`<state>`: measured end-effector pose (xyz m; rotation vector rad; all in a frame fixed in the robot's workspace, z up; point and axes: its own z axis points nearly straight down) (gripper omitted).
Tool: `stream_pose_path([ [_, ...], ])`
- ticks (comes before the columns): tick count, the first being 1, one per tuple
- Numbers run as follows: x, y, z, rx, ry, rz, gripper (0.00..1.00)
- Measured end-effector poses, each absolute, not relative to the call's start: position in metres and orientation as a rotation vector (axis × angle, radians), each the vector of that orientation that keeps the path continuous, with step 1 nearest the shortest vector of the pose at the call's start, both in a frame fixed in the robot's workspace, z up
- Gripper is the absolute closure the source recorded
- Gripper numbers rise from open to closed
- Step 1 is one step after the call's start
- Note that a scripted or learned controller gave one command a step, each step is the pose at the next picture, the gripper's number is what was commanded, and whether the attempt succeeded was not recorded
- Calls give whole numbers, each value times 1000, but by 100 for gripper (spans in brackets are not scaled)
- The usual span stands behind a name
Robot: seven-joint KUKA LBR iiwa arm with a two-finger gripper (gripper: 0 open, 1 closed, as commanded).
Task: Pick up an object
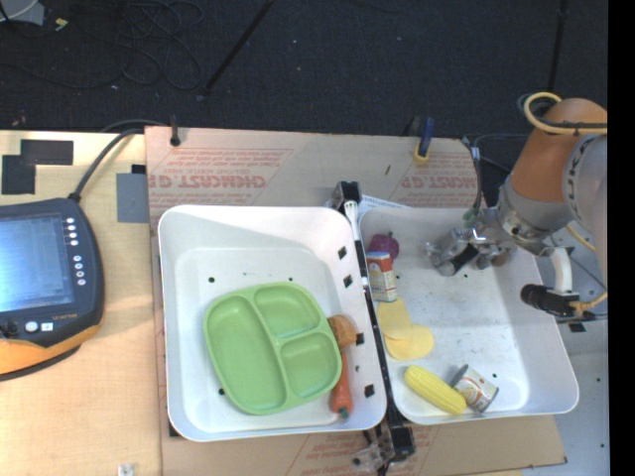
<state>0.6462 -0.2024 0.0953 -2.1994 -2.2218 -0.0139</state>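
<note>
Cardboard-lined bench (pixel 248 172), black backdrop (pixel 298 48)

We see the two white bins (pixel 248 236) brightly and evenly lit from above, their floors near washed out, with only soft, short shadows under the green tray (pixel 273 345) and along the bin walls. Beyond the counter's (pixel 119 296) far edge the background falls almost black. The picture is mildly soft and grainy; small labels stay unreadable.

1 fixed camera looks down aslant on both bins (pixel 179 266).
</note>
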Motion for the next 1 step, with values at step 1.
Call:
stream_pose_path([
  [1,647,-202,94,-2198,-2223,-16,0],
])
